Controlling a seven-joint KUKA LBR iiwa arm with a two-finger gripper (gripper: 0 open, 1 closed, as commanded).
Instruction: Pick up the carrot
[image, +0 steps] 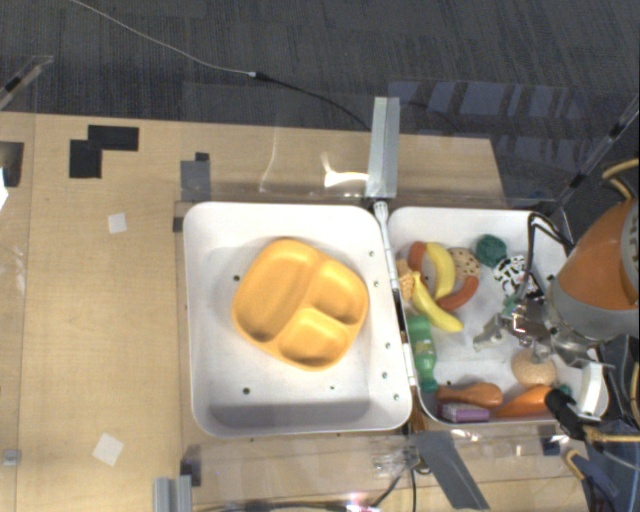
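the bench (90, 330) carries two shallow white bins side by side. the left bin (215, 400) holds a yellow divided plate (300, 302) with three compartments, set near the middle of the bin floor and tilted slightly against the bin's edges.

the right bin (470, 215) holds a crowd of toy food. the carrot (525, 402), orange and lying on its side, sits along the near wall of the right bin toward the near right corner. just left of it lies a reddish-brown sausage-shaped piece (470, 392), and a purple item (463, 412) rests against the near wall beside that. a tan round item (533, 371) sits just above the carrot, close to it. a yellow banana (436, 310) lies in the left half of the bin, with a second yellow banana (440, 265) and a red sausage (458, 294) near it. green pieces (422, 350) line the left wall. a dark green round item (490, 247) sits near the far wall, with a black-and-white spotted item (512, 268) beside it.

the arm (600, 290) enters from the right, its orange band over the right edge of the right bin. the gripper (512, 325) hangs over the right half of that bin, beyond the carrot and apart from it. whether the gripper is apart or together cannot be told; the metal parts blur together. nothing is visibly clamped in it.
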